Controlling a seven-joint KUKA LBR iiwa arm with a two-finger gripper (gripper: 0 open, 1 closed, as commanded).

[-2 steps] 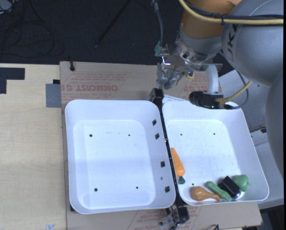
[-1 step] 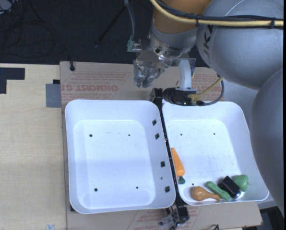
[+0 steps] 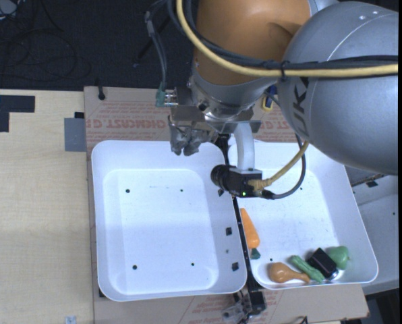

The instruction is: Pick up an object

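**Bin contents and arm position, pick pending**

Nearest the camera: a cluster in the right bin point(image 3: 353, 201), at its 5 o'clock corner. Items: tan pear-shaped piece point(image 3: 282, 272); green elongated piece point(image 3: 303, 266) touching it; black block point(image 3: 322, 262) lying across the green piece; rounded green piece point(image 3: 338, 254) just beside the block. All four are crowded together, several touching.

Orange carrot point(image 3: 250, 229): lies apart from the cluster, at the right bin's 7 o'clock, along the wall it shares with the left bin point(image 3: 100, 201), long axis running roughly 12 to 6. A small green tip sits at its lower end.

Gripper point(image 3: 185, 145): hangs at the left bin's 1 o'clock, over the far rim, well apart from every item. Whether the jaws are wide or narrow cannot be told; nothing is seen between them.

Arm point(image 3: 336, 79): large in view at 1 o'clock, with a black fitting point(image 3: 236, 181) and cables over the dividing wall.

Desk point(image 3: 32, 201): pale, at 9 o'clock.

Handling note: the carrot looks the easiest target, being isolated. Judged best approach: travel toward 5 o'clock, set the jaws across the carrot's short width, and descend clear of the dividing wall. The cluster risks a multi-item or slipping grip.
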